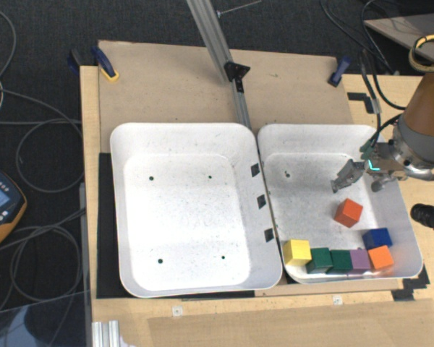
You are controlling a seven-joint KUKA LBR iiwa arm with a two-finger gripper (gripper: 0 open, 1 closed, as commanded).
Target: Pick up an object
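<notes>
In the right bin (311,139) a red-orange block (349,212) lies alone near the middle. Along that bin's front edge sit a yellow block (298,251), two green blocks (329,259), a purple block (359,259), an orange block (380,256) and a blue block (376,238). My gripper (363,179) hangs over the right bin's right side, just above and slightly right of the red-orange block. Its two grey fingers (345,176) are spread apart with nothing between them.
The left bin (130,150) lies beside the right one, with black clips along the shared wall. A slanted metal rail (215,45) rises from the back of the bench. Blue clamps (106,65) hold the board's far corners. Cables lie on the floor to the left.
</notes>
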